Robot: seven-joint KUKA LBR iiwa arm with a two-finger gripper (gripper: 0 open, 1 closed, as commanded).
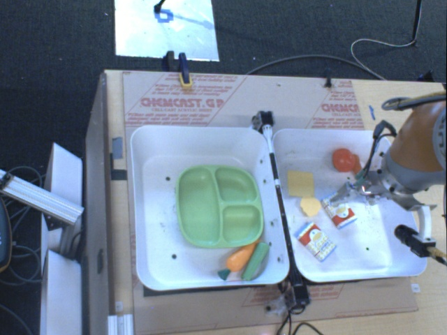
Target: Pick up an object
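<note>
The right bin (377, 257) holds a red tomato (345, 160), a flat yellow square (301, 183), a small yellow chunk (311, 206) and two red-and-white cartons. One carton (316, 241) lies near the bin's front. The other carton (342, 216) lies right under my gripper (348, 195), which hangs low over the middle of the bin. The grey arm (412, 152) with its orange band comes in from the right. From this height I cannot make out whether the gripper touches that carton.
In the left bin (150, 187) a green divided plate (220, 206) lies flat, with an orange carrot (241, 257) and a green vegetable (256, 260) at its front edge. A black rod (274, 166) runs along the divide between the bins.
</note>
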